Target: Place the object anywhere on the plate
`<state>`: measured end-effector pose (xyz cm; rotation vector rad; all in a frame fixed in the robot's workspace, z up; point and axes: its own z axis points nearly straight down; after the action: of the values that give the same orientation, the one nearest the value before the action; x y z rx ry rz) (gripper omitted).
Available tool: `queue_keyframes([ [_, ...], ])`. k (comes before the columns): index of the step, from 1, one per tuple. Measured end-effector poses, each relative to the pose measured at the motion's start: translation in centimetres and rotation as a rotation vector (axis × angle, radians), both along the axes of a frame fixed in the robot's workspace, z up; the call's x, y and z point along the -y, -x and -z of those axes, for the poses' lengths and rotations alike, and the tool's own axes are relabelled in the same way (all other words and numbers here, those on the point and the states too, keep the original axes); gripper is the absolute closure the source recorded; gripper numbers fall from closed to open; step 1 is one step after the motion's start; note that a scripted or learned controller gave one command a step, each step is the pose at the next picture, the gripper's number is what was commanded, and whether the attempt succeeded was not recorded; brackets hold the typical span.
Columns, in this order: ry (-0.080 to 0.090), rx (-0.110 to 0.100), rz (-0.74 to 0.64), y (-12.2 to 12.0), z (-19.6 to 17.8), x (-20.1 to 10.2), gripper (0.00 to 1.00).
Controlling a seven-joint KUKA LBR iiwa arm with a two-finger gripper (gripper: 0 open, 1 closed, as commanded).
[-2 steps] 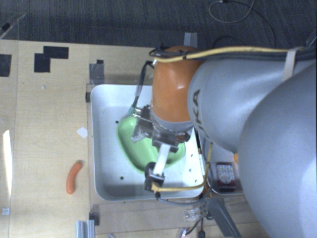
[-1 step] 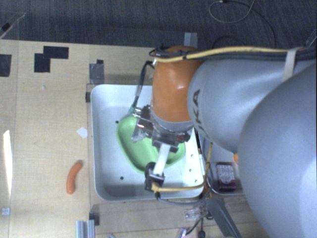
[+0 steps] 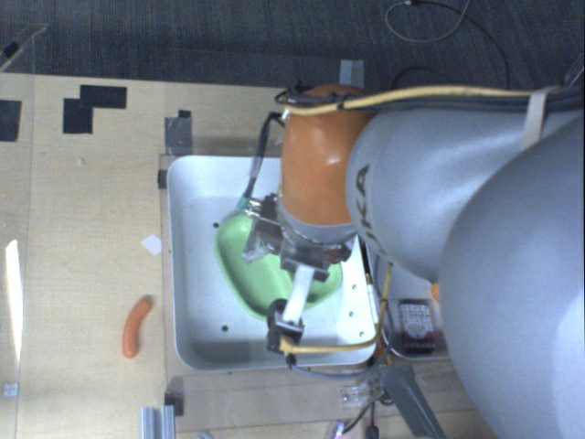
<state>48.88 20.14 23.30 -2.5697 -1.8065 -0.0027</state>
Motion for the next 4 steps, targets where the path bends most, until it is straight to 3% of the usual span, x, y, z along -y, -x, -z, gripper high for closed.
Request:
queue_keyframes([
  [4, 0.0, 0.0, 0.0, 0.0, 0.0, 0.0, 0.0],
])
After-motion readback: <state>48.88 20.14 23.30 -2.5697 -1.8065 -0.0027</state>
